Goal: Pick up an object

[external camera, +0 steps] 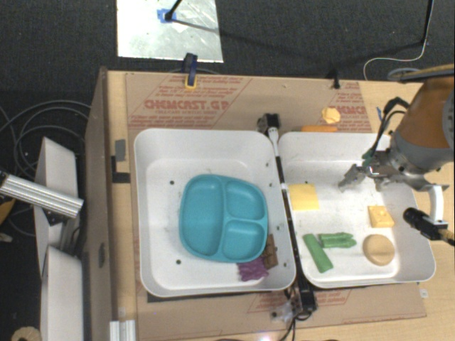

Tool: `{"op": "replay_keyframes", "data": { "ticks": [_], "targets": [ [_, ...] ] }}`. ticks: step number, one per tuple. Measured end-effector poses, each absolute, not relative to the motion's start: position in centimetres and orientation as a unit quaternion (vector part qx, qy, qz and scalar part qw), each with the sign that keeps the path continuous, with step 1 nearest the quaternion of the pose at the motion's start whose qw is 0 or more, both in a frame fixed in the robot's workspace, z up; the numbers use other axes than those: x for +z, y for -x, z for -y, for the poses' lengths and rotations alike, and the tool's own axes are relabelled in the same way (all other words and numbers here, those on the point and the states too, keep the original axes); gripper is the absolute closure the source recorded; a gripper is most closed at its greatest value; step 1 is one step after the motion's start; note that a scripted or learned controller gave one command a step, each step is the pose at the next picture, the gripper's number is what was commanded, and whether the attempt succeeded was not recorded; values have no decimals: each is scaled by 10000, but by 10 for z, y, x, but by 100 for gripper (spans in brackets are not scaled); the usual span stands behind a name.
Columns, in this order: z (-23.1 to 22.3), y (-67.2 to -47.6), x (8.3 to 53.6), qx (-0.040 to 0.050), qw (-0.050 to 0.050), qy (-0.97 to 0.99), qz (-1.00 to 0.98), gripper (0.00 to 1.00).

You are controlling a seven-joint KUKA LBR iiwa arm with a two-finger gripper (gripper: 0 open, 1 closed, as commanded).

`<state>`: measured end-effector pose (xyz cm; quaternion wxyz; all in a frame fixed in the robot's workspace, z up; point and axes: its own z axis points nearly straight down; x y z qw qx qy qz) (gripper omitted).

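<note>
Pincer (353,179) hangs over the right bin (412,268), can't tell its state, near a flat yellow square (304,197) and round tan lump (378,249).

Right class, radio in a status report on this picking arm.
Gripper over right bin, nothing between fingers. Yellow square nearest. Path clear.

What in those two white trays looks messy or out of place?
A few things. In the left bin, a purple object and a brown one sit wedged beside the teal divided plate. A yellow piece and an orange one lie outside the right bin, beyond its far rim.
</note>
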<state>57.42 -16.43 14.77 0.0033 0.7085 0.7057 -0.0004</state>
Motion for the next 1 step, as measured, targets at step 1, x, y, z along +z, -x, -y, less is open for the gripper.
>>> {"op": "replay_keyframes", "data": {
  "ticks": [1],
  "targets": [
    [102,-527,114,-7,-33,-7048,-7094,0]
  ]
}}
